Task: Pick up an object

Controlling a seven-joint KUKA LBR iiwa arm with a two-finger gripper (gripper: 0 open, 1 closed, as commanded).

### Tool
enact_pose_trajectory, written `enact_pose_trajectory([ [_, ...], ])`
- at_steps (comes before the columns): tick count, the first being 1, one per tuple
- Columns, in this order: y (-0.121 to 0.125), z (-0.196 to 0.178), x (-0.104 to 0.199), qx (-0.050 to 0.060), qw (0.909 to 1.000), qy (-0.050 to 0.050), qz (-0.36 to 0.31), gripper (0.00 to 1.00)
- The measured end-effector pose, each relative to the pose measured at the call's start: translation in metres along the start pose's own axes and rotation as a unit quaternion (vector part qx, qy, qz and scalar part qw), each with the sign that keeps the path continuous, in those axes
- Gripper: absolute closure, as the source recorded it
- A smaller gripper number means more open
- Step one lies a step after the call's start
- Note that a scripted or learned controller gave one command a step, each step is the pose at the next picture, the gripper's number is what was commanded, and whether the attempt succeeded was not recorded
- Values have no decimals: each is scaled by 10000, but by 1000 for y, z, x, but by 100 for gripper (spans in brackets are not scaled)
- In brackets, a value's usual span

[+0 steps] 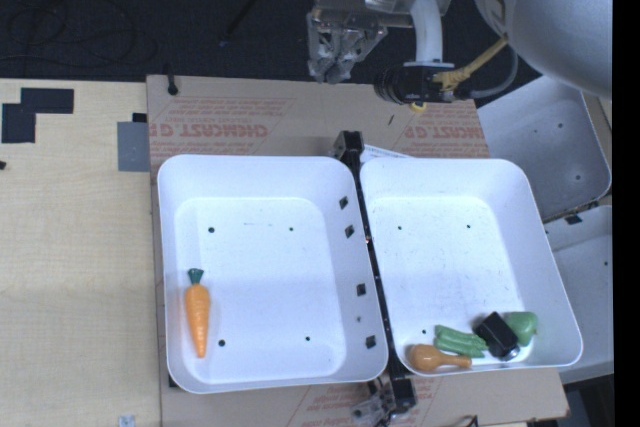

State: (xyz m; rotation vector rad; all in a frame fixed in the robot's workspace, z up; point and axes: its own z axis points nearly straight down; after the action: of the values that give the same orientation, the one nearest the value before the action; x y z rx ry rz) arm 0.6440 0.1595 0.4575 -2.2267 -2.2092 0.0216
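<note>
Orange pear (pixel 437 358) in right bin (pixel 545 220)

Carrot (pixel 197 317) in left bin (pixel 250 177), pear (pixel 436 357), beans (pixel 460 341), block (pixel 497 334) in right bin (pixel 450 177)

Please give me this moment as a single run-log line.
gripper: above bench behind the bins, holding nothing | carrot: left bin, near-left corner | green pieces, black block, tan piece: right bin, near-right corner | pick: not begun

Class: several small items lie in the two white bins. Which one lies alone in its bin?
The orange carrot, in the left bin. The other items, a black block and green and tan pieces, are clustered in the right bin's near corner.
</note>
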Motion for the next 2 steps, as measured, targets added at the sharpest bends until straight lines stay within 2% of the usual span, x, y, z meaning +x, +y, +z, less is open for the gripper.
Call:
enact_pose_trajectory([
  [1,-1,40,71,-19,10000,25,-71,100],
  [2,0,24,84,-56,10000,29,-50,100],
])
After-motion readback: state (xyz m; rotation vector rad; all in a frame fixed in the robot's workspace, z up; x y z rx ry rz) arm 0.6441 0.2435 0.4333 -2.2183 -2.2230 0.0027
